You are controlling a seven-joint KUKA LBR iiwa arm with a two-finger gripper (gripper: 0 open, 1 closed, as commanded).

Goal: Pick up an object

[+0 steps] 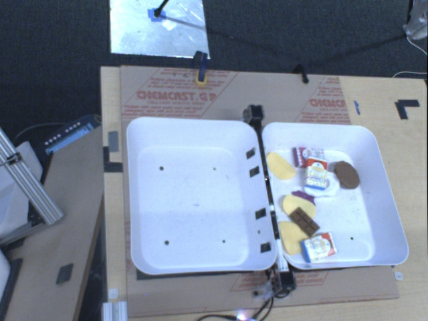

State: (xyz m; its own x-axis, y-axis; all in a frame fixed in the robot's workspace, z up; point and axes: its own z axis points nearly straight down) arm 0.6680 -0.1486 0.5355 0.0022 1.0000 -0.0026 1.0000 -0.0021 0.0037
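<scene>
The right white bin (381,179) holds several small items in its left half. A yellow oval piece (281,166) lies near the divider. To its right a red-and-white box (309,156) sits above a blue-and-white packet (317,177). A brown round cookie (346,174) lies further right. Lower down, a dark chocolate bar (303,221) rests across a second yellow piece (296,204), with a purple scrap (304,196) at its top. A third yellow piece (289,238) touches another small packet (318,247) near the front wall.
The left white bin (194,199) adjoins the right one along a black hinged divider (264,192). Both rest on a cardboard sheet (174,92). A shiny metal plate (157,19) lies on the floor behind. An aluminium frame (27,186) stands at far left.
</scene>
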